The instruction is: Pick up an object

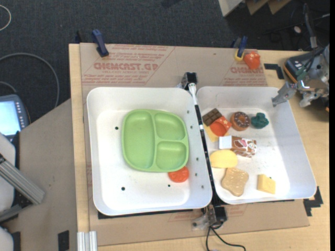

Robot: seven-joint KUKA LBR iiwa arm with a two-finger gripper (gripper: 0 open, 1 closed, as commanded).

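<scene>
Dark carpet floor with cables around a cardboard-topped bench (157, 61) carrying two white bins. We log the left bin (102, 156) holding a green divided plate (155, 140), with a red tomato-like piece (179, 175) touching the plate's near edge. The right bin (298, 145) holds toy food: a chocolate bar piece (211, 116) and a red piece (221, 124) near its left wall, a donut (241, 120), a dark green item (259, 121), a white-and-brown wrapped block (242, 146), a yellow lemon-like piece (223, 159), a toast slice (234, 181) and a cheese wedge (266, 184) toward the near edge. The gripper (285, 94) hangs over the right bin's far right corner, nothing between its fingers that we can see; open or closed we cannot tell.
</scene>
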